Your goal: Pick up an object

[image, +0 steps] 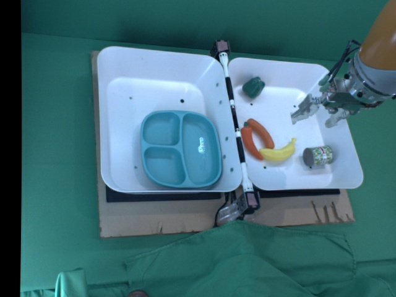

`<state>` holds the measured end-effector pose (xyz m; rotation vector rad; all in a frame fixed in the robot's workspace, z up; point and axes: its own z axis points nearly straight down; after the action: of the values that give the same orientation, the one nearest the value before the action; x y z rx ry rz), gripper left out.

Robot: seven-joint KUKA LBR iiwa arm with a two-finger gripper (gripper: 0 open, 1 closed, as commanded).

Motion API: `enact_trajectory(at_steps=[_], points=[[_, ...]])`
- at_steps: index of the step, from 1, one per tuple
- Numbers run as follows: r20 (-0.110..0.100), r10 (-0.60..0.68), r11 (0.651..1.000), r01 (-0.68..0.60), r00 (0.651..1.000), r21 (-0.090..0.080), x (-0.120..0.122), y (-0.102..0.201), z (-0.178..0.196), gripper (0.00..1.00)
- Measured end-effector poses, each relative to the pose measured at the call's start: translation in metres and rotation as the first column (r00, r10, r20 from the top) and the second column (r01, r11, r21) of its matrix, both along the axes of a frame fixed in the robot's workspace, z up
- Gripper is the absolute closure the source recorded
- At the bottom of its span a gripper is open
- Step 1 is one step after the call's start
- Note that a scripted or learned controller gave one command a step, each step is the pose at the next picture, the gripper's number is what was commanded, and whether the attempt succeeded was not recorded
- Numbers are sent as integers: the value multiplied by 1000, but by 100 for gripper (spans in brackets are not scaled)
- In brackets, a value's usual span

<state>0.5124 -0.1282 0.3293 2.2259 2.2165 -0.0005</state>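
My gripper (318,116) hangs open over the right side of the right bin (350,177), nothing between its fingers. A small can (318,156) with a green label lies on its side just below the gripper. A yellow banana (278,151) lies left of the can. Two red sausages (256,138) touch the banana's left end near the bin's left wall. A dark green pepper (253,86) sits at the back of the bin, left of the gripper.
The left bin (117,67) holds a teal divided plate (180,148). A black-and-white bar (233,113) joins the two bins. Both rest on a cardboard sheet (161,218) over green cloth.
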Motion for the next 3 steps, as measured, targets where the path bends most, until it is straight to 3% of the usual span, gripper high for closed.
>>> enact_trajectory(at_steps=[1,2,3], points=[[2,0,1000,0,1000,-1,-45,20,-89,0],[11,-1,1000,1,1000,-2,-37,29,-146,0],[20,-5,1000,5,1000,-5,-35,28,-133,100]])
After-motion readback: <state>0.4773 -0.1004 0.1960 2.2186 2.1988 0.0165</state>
